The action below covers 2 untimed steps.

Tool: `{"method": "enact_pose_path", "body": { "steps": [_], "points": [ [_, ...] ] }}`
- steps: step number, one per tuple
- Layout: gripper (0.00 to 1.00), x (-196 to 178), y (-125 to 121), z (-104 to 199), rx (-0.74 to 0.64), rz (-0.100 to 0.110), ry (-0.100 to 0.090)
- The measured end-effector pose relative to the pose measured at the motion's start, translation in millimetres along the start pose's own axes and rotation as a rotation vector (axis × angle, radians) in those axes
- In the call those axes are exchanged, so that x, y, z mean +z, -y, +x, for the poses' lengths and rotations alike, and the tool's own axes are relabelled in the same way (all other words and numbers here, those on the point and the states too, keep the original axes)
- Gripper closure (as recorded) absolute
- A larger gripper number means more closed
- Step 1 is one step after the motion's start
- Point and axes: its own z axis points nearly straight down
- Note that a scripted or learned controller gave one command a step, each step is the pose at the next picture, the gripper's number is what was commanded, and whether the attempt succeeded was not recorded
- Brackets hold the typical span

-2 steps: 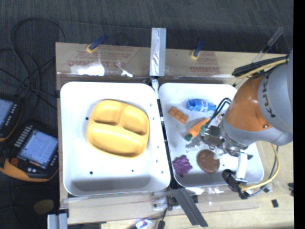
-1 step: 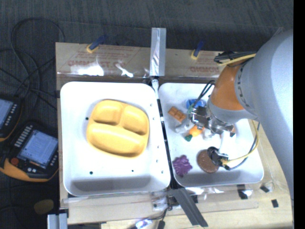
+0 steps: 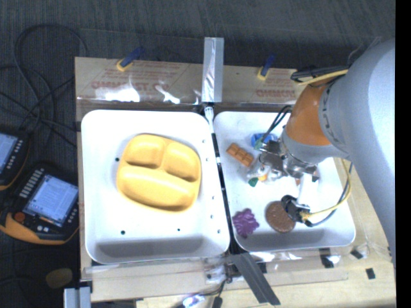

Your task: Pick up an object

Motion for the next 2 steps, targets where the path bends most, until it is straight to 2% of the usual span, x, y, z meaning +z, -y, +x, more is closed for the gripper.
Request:
{"method": "enact_pose_path", "body": {
  "steps": [1, 2],
  "points": [
    [1.0, -15.4, 14.6, -2.1, -0.131, 0.012, 0.004],
    [1.0, -84.1, -36.5, 54.7, -0.191, 0.01, 0.004]
  ]
}}
